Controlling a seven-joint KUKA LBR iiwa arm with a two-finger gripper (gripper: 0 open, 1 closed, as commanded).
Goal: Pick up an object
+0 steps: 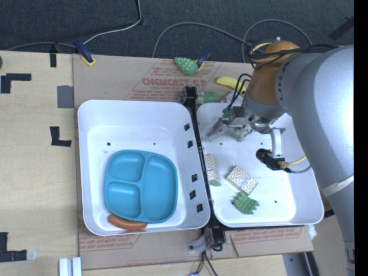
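Claw [230, 129] low in right bin [299, 211]

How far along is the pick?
Done: the arm is over the right bin, with the gripper low near its back left corner. In hand: nothing seen between the fingers. Left: the grasp and lift. The green toy and patterned packet lie in the right bin; the blue plate and orange sausage lie in the left bin.

The arm [322, 96] covers the right bin's [287, 211] far corner and part of a yellow object [229, 82] behind it.
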